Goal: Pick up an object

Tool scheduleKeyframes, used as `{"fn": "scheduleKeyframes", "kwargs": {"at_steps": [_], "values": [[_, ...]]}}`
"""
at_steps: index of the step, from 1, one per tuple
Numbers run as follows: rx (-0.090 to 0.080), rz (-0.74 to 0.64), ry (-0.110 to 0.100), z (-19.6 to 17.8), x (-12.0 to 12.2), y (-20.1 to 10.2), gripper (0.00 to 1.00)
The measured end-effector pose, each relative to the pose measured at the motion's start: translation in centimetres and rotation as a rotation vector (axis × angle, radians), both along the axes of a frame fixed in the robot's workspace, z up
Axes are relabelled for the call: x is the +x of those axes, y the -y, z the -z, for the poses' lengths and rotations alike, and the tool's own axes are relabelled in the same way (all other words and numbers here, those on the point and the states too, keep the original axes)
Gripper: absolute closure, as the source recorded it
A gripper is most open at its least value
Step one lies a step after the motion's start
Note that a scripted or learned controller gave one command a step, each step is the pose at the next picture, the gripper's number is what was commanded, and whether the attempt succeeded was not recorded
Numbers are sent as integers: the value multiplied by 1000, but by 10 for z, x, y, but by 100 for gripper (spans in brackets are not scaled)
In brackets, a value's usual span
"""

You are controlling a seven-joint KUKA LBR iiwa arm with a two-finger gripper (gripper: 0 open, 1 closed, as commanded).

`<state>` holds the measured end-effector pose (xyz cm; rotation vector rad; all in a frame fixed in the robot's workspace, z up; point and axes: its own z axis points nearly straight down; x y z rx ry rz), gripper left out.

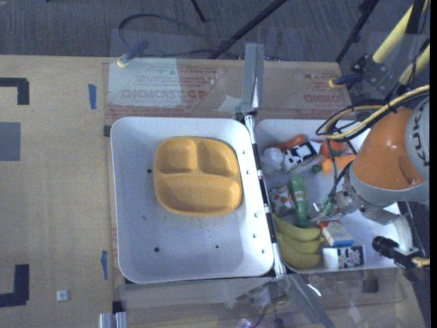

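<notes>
Pincer [330,209] sits low inside the right bin [403,232], just beside the banana bunch [299,241]; its finger state cannot be told, since the wrist and orange band [389,159] cover it.

Nearest the camera, relative to the banana bunch: a small white carton [343,256] lies just to its right, against the bin's near wall. A red-and-white packet [334,231] lies between the bunch and the arm. A green bottle [298,198] stands just behind the bunch, touching or nearly touching it. Farther back lie a black-and-white toy [298,156] and an orange item [295,142].

Left of the bunch, the left bin [130,203] holds a yellow divided plate [198,176].

Judged progress: nothing is visibly lifted; the grasp and lift remain to be done.
</notes>
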<state>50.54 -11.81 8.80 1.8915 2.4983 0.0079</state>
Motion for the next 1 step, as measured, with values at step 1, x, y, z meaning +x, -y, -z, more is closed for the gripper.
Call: {"fn": "scheduleKeyframes", "kwargs": {"at_steps": [1], "values": [[-2, -216, -6, -72, 90, 3, 0]]}}
